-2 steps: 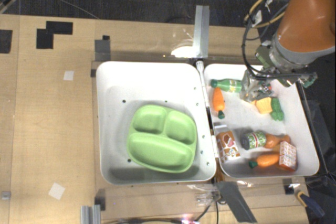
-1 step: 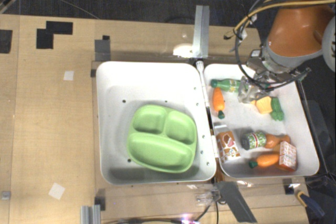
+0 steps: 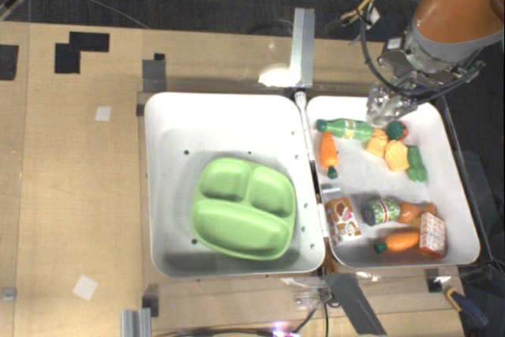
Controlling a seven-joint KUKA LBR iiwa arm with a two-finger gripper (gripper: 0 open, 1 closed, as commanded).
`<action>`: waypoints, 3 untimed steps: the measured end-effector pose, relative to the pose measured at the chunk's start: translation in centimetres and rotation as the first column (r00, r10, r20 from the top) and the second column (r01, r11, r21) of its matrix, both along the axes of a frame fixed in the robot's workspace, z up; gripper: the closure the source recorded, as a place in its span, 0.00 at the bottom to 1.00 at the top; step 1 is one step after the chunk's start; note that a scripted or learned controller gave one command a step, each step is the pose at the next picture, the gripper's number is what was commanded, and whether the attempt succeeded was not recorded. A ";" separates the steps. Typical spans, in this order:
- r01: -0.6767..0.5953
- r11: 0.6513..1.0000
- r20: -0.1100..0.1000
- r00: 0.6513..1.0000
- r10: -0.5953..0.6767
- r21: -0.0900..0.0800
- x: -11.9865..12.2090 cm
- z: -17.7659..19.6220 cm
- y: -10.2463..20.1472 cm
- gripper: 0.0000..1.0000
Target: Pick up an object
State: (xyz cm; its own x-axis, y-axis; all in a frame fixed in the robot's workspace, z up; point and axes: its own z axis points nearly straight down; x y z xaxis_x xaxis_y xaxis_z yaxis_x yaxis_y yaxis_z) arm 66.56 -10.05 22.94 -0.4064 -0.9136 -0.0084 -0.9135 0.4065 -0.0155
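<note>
While the jaws' opening cannot be told, gripper (image 3: pixel 387 108) just above green bottle (image 3: pixel 346 129) and yellow toy (image 3: pixel 379 142).

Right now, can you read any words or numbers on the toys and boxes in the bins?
No text reads clearly.
Green bottle: no legible label.
Can with a green label: print too blurred.
Brown packet: picture and print too small.
Small red-and-white carton: markings blurred.
Green tray: no writing visible.
</note>
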 end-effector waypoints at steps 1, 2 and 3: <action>-0.283 0.959 -0.012 0.959 0.283 -0.002 -4.8 -3.5 -6.1 1.00; -0.695 0.719 -0.012 0.719 0.695 -0.004 -6.7 -4.9 -8.4 1.00; -0.728 0.685 -0.008 0.685 0.728 -0.008 0.6 -0.5 -8.3 1.00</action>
